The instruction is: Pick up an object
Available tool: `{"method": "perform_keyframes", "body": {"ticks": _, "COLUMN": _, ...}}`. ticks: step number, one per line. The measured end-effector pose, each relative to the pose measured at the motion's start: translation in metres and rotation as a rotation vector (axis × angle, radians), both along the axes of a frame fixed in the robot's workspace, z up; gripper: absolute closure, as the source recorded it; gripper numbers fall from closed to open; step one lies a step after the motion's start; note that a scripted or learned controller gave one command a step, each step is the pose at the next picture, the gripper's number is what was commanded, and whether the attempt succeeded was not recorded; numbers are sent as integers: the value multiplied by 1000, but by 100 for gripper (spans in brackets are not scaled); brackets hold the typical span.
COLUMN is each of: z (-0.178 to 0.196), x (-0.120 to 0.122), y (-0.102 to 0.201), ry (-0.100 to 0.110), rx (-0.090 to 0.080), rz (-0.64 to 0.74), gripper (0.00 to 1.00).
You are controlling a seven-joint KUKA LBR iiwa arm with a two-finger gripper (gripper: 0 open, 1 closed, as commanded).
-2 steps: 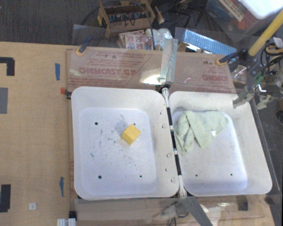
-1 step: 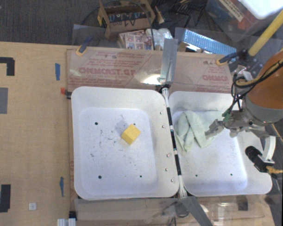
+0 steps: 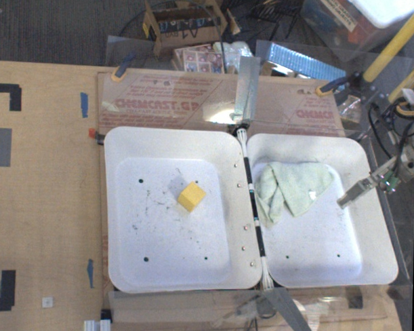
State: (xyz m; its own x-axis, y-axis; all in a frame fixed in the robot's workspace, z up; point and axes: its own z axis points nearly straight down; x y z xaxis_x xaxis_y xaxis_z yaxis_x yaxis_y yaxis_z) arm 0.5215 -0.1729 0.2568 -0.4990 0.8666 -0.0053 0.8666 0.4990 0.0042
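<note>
**Gripper at the right bin's edge, its state unclear**

The gripper (image 3: 348, 195) reached in from the right, over the right bin (image 3: 366, 262), and appeared as a thin grey sliver pointing down and left; whether it was released or clenched could not be told. Most of the arm was cut off by the frame edge. Nothing was seen held. Just to its left a pale green cloth (image 3: 291, 188) lay crumpled in the upper left of that bin, apart from the gripper tip; its folds hid whatever lay beneath. A small yellow block (image 3: 191, 196) sat near the middle of the left bin (image 3: 122, 260), well apart from the gripper. Both bins rested on the wooden surface (image 3: 43, 189), their floors speckled with dark marks too small to identify.
</note>
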Motion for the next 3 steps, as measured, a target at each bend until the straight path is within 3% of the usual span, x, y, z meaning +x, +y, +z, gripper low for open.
{"method": "perform_keyframes", "body": {"ticks": 1, "z": 18, "x": 12, "y": -12, "ry": 0, "rx": 0, "rz": -19, "gripper": 0}}
{"method": "perform_keyframes", "body": {"ticks": 2, "z": -57, "x": -41, "y": 34, "ry": 5, "rx": 0, "rz": 527, "gripper": 0}}
{"method": "perform_keyframes", "body": {"ticks": 3, "z": -150, "x": -41, "y": 82, "ry": 5, "rx": 0, "rz": 903, "gripper": 0}}
